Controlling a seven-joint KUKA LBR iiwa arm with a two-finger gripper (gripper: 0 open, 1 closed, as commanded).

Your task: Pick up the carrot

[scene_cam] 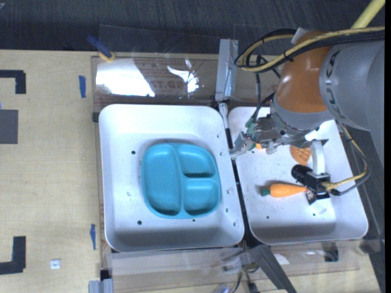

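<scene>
My jaws hang over the upper left part of the right-hand shallow white bin (287,221), close to the wall it shares with its neighbour. From this slant I cannot tell whether they are spread or pressed together.

The orange carrot with a green stub end (286,191) lies on the floor of that same bin, below and a little right of my jaws in the frame and apart from them. It lies roughly crosswise, with the green end pointing left.

Above the carrot, at the edge of my wrist, a flat orange piece (300,154) shows in part — too hidden to name.

My grey arm with its orange band (302,87) comes in from the upper right of the frame.

The left-hand white bin (116,139) holds a teal plate divided into three compartments (180,179), sitting near its middle.

Along the top of that bin stands a clear plastic sheet (153,78) catching glare.

The pale wooden tabletop (43,163) fills the left of the frame, marked with black corner brackets (18,81) and short strips of blue tape (82,85).
</scene>
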